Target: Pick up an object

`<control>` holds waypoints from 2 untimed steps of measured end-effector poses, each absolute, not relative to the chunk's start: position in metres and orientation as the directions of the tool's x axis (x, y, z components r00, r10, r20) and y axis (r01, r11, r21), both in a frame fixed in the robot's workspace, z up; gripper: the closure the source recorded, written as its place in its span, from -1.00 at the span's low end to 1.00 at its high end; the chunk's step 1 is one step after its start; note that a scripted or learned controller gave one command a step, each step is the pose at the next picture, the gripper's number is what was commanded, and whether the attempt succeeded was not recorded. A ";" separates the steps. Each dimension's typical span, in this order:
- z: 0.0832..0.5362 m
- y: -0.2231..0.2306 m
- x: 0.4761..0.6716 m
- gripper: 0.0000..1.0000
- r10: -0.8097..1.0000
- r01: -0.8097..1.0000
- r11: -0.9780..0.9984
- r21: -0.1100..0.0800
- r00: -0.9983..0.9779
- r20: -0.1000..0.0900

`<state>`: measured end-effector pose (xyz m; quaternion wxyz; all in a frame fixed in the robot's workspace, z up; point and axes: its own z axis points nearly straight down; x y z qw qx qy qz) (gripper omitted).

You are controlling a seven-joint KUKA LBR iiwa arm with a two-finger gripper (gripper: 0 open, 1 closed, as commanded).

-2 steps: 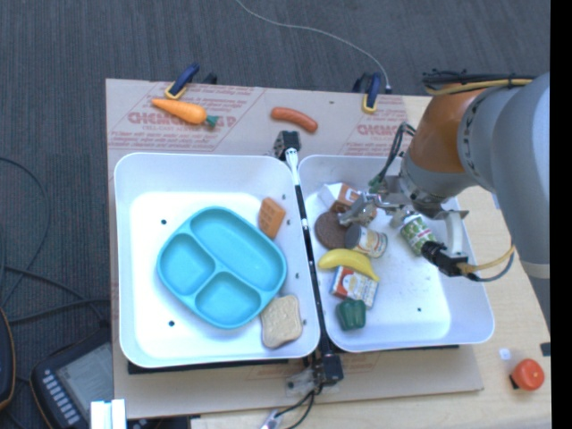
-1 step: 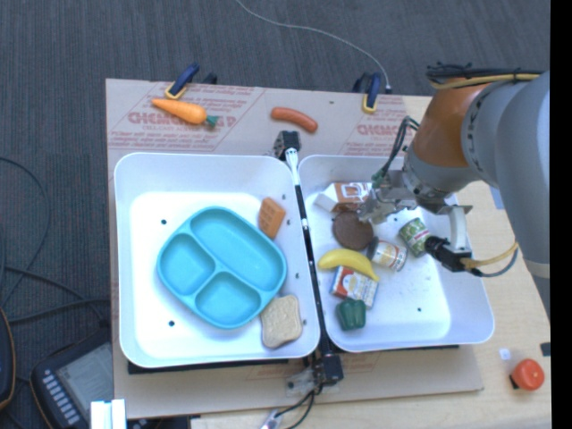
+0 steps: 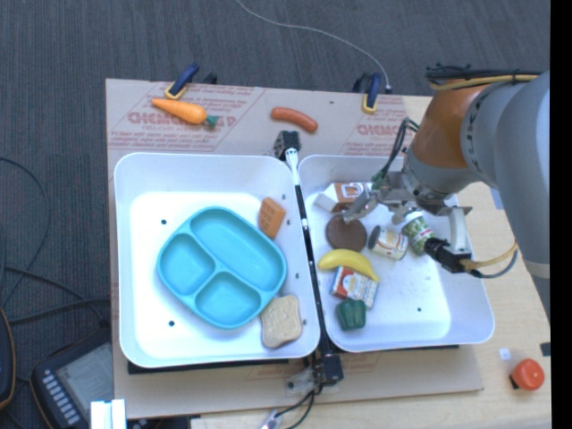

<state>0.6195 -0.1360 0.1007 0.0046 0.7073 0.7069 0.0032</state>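
Note:
My gripper [image 3: 377, 211] hangs low over the back of the right bin [image 3: 465, 315], its fingers spread open with nothing between them. Just below its left finger lies a brown round disc [image 3: 347, 234]. A small white and brown pack [image 3: 390, 243] and a green-labelled can [image 3: 417, 231] sit under its right side. A yellow banana [image 3: 348, 260], a red and white carton [image 3: 355, 286] and a green pepper [image 3: 351, 315] lie nearer the front. Behind the gripper is another small carton [image 3: 348, 191].
The left bin [image 3: 134, 239] holds a blue divided plate [image 3: 222, 265], an orange wedge [image 3: 271, 217] and a bread slice [image 3: 281, 321]. A toy carrot [image 3: 183, 111] and a sausage [image 3: 294, 119] lie on the cardboard behind the bins. An orange object [image 3: 527, 375] sits front right.

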 end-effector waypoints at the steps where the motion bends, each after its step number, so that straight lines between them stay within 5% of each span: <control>1: 0.111 -0.136 0.620 1.00 1.000 1.000 -0.001 0.012 0.001 -0.002; 2: 0.111 -0.136 0.620 -1.00 1.000 1.000 -0.001 0.012 0.001 -0.002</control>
